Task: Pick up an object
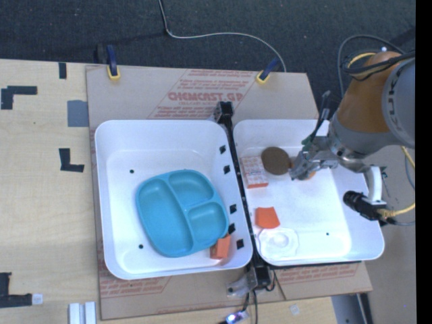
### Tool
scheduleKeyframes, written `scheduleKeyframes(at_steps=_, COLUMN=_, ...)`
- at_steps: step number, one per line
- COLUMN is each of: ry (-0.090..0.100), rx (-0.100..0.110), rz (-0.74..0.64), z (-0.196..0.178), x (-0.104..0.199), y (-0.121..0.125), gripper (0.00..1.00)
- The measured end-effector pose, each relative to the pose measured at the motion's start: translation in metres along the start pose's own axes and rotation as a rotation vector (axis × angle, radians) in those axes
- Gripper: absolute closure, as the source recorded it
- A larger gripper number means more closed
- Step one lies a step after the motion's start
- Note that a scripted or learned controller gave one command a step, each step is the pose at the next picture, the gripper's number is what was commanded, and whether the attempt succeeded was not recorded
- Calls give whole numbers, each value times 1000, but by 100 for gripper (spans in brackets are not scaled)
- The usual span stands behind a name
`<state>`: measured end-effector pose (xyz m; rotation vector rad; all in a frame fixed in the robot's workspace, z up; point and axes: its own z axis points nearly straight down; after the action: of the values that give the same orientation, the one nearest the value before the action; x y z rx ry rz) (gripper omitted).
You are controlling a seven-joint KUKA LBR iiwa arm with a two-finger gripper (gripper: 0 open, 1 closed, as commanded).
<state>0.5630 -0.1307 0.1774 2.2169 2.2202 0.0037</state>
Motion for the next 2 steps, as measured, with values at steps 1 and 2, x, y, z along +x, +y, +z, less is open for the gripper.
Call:
scheduleKeyframes(at_steps=1, ry=0, rx=-1, rz=0, z=-63, x=1, y=-2, gripper=100)
scheduleKeyframes(at_steps=2, ry=1, rx=4, rz=0, z=-75, x=1, y=-2, gripper=100)
